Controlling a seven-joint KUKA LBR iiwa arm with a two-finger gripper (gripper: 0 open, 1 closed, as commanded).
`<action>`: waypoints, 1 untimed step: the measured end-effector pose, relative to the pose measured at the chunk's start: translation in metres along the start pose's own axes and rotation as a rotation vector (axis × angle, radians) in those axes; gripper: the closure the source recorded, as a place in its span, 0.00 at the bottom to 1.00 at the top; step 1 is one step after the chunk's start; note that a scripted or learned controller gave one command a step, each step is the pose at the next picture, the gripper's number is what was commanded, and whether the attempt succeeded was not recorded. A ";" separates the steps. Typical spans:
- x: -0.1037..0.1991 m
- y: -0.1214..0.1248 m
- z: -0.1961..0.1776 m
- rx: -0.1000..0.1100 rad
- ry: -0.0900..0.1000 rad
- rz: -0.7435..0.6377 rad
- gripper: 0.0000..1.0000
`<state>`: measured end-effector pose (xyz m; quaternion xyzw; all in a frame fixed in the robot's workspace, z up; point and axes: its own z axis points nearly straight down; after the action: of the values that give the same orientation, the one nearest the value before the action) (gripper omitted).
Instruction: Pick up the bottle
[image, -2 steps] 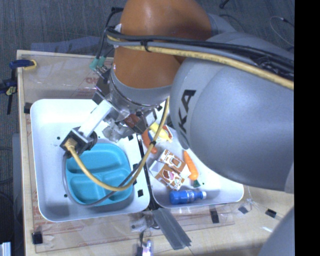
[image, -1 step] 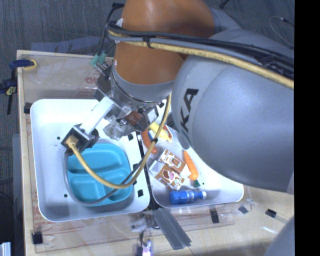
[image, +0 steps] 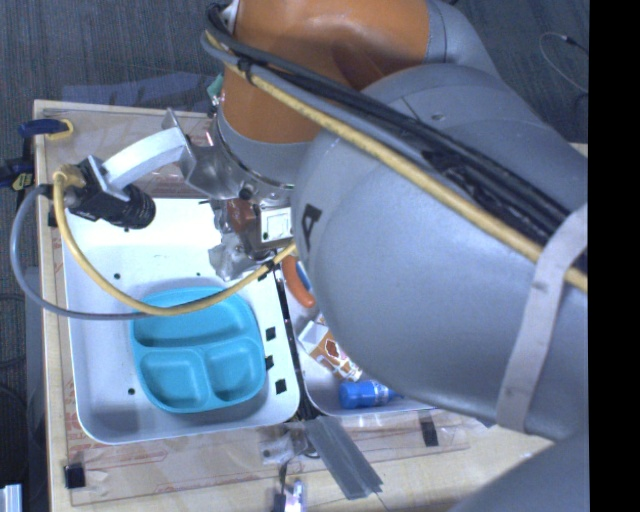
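Note:
A bottle with a blue end (image: 362, 394) lies in the right bin (image: 318, 408) near its front edge, mostly hidden under the big grey arm. Its white and orange labelled part (image: 330, 352) shows just above the blue end. My gripper (image: 231, 256) hangs over the far right corner of the left bin (image: 100, 400), beside the divider between the bins. It is well apart from the bottle, up and to the left of it. Nothing shows between the gripper and the bin floor.
A blue divided tray (image: 200, 360) lies in the left bin. An orange object (image: 298, 284) sits at the right bin's left wall. A yellow hose (image: 90, 270) and a black fitting (image: 112, 206) hang over the left bin. The arm covers most of the right bin.

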<state>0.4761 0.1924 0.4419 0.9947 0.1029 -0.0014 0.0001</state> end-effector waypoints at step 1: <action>0.007 -0.010 0.001 0.000 -0.004 -0.262 1.00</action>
<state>0.4815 0.2033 0.4406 0.9728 0.2318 -0.0032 -0.0001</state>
